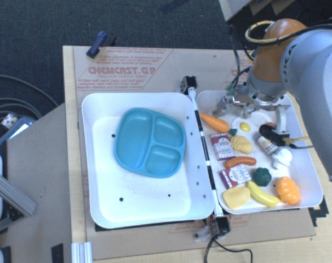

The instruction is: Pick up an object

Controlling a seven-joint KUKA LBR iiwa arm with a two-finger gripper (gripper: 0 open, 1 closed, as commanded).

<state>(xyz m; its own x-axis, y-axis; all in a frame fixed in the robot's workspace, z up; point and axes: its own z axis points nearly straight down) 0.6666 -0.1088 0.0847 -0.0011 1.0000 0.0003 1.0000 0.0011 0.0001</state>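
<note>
The right bin [314, 188] holds several toy foods: an orange carrot [215, 123], a fried egg [244, 127], a corn cob [241, 143], a sausage [240, 161], two red packets [222, 146], green broccoli [261, 176], a banana [263, 194], a yellow wedge [235, 196], an orange pumpkin [287, 189] and a small bottle [269, 141]. My gripper [241, 101] hangs low over the far left part of this bin, just behind the carrot and the egg. The wrist hides what lies under it.
The left bin [95, 163] holds a blue divided plate [150, 142]. Both bins rest on a cardboard sheet [127, 64] with a blue clip [96, 44] at its far corner. Black clamps [189, 83] join the bins. Cables lie to the left of the bench.
</note>
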